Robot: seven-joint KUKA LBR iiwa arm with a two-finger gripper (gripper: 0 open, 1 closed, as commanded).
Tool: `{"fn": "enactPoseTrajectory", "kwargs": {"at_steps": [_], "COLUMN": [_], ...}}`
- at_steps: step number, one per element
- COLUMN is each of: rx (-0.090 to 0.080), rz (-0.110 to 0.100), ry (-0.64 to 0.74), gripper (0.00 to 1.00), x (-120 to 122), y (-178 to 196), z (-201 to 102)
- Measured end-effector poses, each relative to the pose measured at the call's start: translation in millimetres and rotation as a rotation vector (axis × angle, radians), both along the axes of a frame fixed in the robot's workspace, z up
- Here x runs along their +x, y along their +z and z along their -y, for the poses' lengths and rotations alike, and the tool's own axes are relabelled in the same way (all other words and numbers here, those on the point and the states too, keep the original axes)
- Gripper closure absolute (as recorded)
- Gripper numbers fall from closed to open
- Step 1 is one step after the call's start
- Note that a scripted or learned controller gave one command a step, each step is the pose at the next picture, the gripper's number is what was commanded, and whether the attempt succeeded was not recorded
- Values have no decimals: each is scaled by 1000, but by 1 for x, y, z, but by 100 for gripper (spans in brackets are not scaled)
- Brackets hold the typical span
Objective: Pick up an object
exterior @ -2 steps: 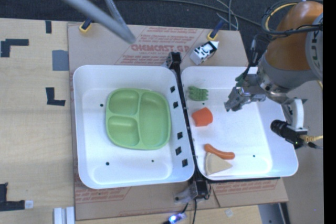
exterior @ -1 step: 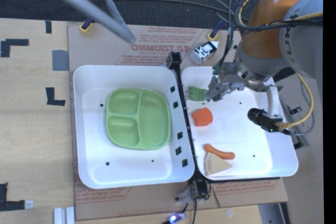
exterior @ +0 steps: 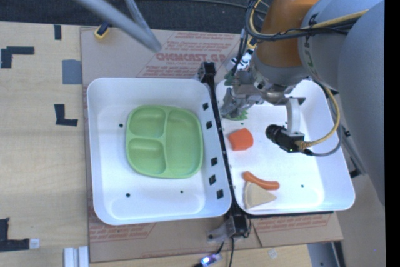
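Lowered over the right bin (exterior: 325, 194) near a green item (exterior: 234, 113), jaws' state impossible to tell; next probably closing and lifting.

The desk (exterior: 37, 134) is of light wood with dark tape marks. A brown cardboard sheet (exterior: 181, 50) with red print lies under two white bins (exterior: 100, 134), side by side.

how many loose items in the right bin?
3 visible: an orange block near the divider, an orange-red sausage-shaped piece below it, and a cream wedge at the front edge. The arm may hide more.
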State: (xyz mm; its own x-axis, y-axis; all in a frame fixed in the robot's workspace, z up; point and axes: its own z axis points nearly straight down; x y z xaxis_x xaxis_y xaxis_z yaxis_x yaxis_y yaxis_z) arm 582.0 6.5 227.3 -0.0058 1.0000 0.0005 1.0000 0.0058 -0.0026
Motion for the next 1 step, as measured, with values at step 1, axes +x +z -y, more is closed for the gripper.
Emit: {"fn": "enactPoseTrajectory", "kwargs": {"at_steps": [1], "rx": [1], "rz": [3], "ry": [1], "gripper": [100], "x": [24], "y": [5], "z": [-56]}}
